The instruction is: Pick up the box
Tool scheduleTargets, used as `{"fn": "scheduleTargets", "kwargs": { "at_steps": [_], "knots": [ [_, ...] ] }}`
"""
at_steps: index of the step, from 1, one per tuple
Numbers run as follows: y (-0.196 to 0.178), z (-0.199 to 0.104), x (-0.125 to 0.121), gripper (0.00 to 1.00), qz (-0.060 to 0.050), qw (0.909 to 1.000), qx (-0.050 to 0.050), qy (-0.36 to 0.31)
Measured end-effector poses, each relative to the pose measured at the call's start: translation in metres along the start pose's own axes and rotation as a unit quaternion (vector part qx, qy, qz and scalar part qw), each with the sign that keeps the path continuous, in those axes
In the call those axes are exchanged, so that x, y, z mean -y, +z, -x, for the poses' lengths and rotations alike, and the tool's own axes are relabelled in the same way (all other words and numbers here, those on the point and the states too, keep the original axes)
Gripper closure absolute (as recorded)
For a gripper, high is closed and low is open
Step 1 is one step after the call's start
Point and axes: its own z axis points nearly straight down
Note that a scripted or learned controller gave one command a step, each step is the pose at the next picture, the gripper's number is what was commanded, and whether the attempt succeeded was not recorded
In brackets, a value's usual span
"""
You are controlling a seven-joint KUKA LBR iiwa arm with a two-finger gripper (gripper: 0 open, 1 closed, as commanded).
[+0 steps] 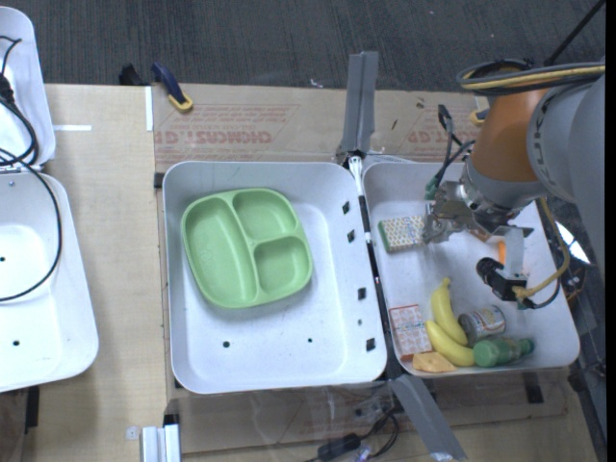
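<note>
From the overhead camera I am seeing the claw sitting low in the right bin, touching the right end of the box; I cannot tell its state. The box is lying flat just beside the divider, above the bananas. A green plate is resting in the left bin.

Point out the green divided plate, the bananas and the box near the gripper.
green divided plate [248,247]: camera view, on its central ridge, left bin.
bananas [443,323]: camera view, on the yellow peel, right bin.
box [401,232]: camera view, on its patterned top face.
</note>
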Motion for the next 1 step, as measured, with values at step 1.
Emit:
{"fn": "scheduleTargets", "kwargs": {
  "at_steps": [1],
  "knots": [
    [0.0001, 0.0, 0.0001, 0.0, 0.0, 1.0, 0.0, 0.0]
  ]
}}
